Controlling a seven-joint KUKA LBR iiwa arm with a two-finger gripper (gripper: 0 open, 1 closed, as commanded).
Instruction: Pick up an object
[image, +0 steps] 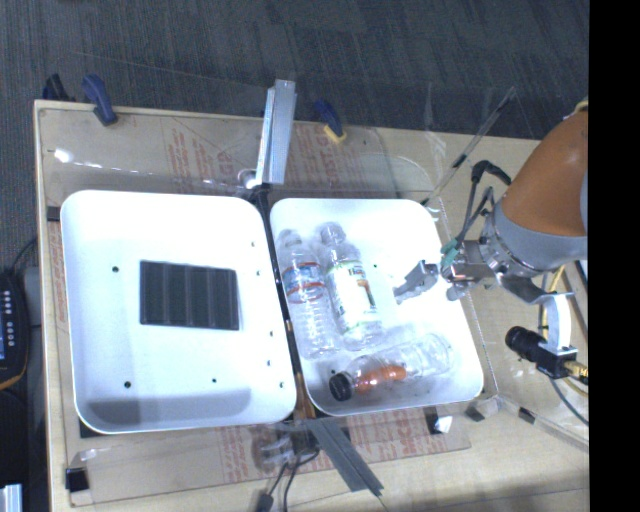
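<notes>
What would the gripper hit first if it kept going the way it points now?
Probably the clear plastic bottle with the green-and-white label: the gripper points left over the right white bin, though from above its height is unclear.

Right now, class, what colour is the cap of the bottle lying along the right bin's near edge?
Black. The lying bottle has its cap at its left end, best seen in the camera view.

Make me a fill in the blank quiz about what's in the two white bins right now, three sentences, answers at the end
1. All the clear plastic bottles lie in the ____ bin.
2. The bottle with the black cap lies nearest that bin's ____ edge.
3. The dark rectangular panel lies in the ____ bin.

Missing words: right; front; left
</notes>
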